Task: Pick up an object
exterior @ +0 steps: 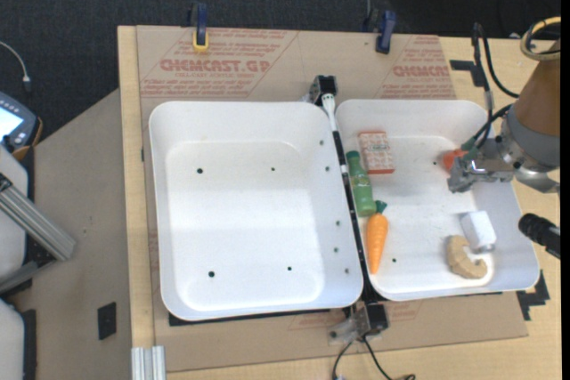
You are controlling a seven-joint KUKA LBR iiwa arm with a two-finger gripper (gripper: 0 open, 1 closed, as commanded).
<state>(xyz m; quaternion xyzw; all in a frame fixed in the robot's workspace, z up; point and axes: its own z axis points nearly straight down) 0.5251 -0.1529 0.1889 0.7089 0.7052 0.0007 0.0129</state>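
Observation:
My gripper (463, 173) hangs over the right side of the right bin (419, 285), reaching in from the right on the grey arm with its orange band (541, 102). A small red object (451, 159) lies right beside the gripper's tip, touching or nearly touching it. Below the gripper are a white block (477, 229) and a tan crescent-shaped piece (467, 259). Along the bin's left wall lie a green bottle (361, 183) and an orange carrot (377, 240). A pink-and-white packet (375, 151) rests near the bin's far side.
The left bin (178, 191) sits beside the right one, joined along a dark centre strip (343, 182). Blue clamps (200, 24) (385, 29) hold the board at the back. Cables (485, 67) run near the arm at the right.

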